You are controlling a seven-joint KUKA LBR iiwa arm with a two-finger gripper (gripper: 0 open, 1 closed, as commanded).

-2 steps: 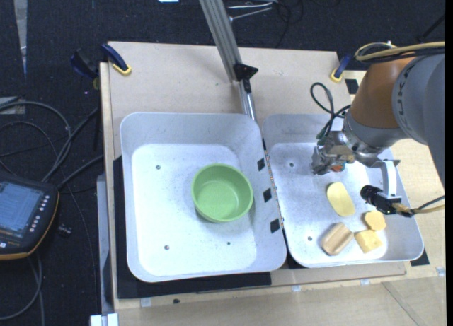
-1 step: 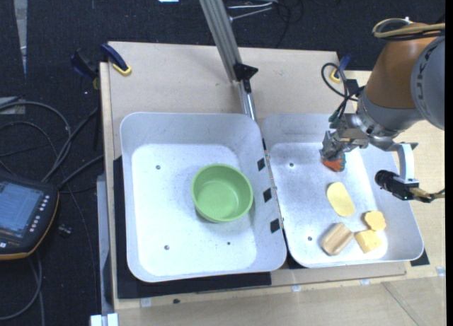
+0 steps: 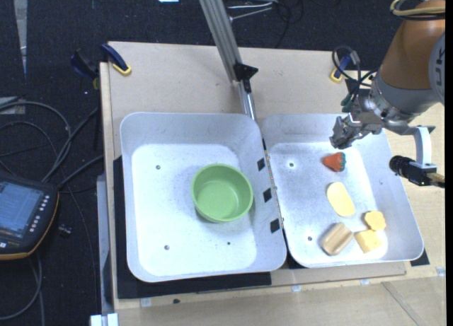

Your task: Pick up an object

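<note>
The claw (image 3: 345, 136) hovers just at 12 o'clock of the red toy fruit (image 3: 335, 162) in the right bin (image 3: 396, 197); whether it is clenched I cannot tell. Fruit looks light, rigid, slick: pinch its middle.

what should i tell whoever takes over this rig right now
Gripper: above the far edge of the right bin, just up from the strawberry; nothing seen between its fingers.
Right bin: strawberry, then a yellow piece, a tan piece and two small yellow blocks toward the near edge.
Left bin: green bowl.
Done: nothing picked yet.
Left: grasp and lift one object; the strawberry is nearest.
</note>
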